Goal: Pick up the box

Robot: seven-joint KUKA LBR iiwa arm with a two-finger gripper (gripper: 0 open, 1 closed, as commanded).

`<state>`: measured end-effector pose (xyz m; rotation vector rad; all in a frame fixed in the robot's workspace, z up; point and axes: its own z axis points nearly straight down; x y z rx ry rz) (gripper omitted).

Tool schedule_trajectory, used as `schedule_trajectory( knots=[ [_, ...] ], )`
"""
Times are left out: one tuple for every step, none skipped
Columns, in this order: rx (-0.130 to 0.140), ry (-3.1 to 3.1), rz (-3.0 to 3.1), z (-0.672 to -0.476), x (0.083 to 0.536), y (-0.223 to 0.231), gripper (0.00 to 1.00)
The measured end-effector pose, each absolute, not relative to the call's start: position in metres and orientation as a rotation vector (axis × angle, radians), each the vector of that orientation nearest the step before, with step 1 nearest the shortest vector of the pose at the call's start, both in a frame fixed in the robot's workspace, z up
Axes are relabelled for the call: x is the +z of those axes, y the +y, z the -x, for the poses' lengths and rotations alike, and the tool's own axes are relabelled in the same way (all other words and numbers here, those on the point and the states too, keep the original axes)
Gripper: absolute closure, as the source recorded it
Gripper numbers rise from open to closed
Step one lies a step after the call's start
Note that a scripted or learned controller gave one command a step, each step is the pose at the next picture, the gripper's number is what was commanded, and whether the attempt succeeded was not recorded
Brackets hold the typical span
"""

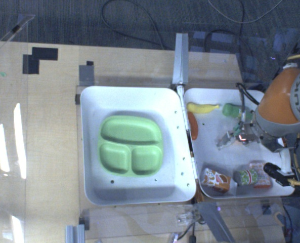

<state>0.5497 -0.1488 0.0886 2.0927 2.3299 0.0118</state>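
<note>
A small orange-brown box [215,180] lies at the front left of the right bin [210,151]. Beside it, to the right, is a green and red labelled pack [252,176]. My gripper [226,138] hangs over the middle of the right bin, above the bare white floor and apart from the box. It is open, with nothing between its fingers. The grey arm with its orange band [281,103] comes in from the right.
A yellow banana [203,107] and a green item [231,110] lie at the back of the right bin, and a red item [193,125] rests against its left wall. The left bin [89,135] holds a green divided tray [131,145].
</note>
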Motion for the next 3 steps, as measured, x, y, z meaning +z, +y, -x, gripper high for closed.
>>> schedule_trajectory(
  knots=[
    [0.006,2.198,-2.237,-0.652,0.086,-0.131,0.00],
    [0.010,2.153,-2.274,-0.593,0.089,-0.086,0.00],
    [0.015,2.057,-2.362,-0.550,0.089,-0.101,0.00]
  ],
)
